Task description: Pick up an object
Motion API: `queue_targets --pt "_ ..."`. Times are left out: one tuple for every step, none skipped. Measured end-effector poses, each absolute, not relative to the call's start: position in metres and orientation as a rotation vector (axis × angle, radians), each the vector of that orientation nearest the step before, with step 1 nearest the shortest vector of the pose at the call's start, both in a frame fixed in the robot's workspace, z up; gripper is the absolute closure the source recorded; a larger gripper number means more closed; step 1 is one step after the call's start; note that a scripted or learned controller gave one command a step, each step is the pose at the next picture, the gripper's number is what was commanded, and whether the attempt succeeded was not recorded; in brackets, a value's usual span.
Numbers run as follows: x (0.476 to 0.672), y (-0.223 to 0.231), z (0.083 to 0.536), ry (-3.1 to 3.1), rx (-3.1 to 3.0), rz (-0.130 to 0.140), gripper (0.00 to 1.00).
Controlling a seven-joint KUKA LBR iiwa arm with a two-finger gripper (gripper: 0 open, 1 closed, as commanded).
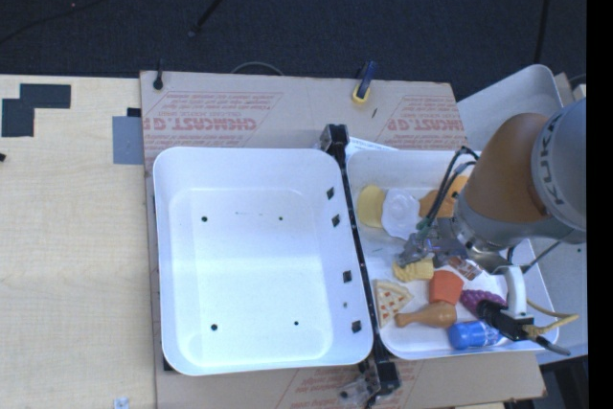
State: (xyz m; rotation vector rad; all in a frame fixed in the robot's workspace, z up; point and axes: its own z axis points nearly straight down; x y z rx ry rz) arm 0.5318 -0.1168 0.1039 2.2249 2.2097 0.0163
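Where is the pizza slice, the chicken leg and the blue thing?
pizza slice (pixel 390 300): camera view, middle of the slice.
chicken leg (pixel 436 314): camera view, fat end.
blue thing (pixel 469 335): camera view, middle of its body.

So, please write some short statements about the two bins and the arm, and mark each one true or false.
1. The toys all lie in the right bin. True.
2. The pizza slice lies near the wall between the bins. True.
3. The gripper is over the left bin. False: it is over the right bin, above the toys.
4. The blue toy lies at the far edge of its bin. False: it lies at the near edge, beside the drumstick.
5. The bins stand on cardboard. True.
6. The arm's band is green. False: it is orange.
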Motion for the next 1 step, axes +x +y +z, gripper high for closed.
queue_targets --pt "0.5799 -0.0554 0.1932 2.226 2.21 0.012 1.0"
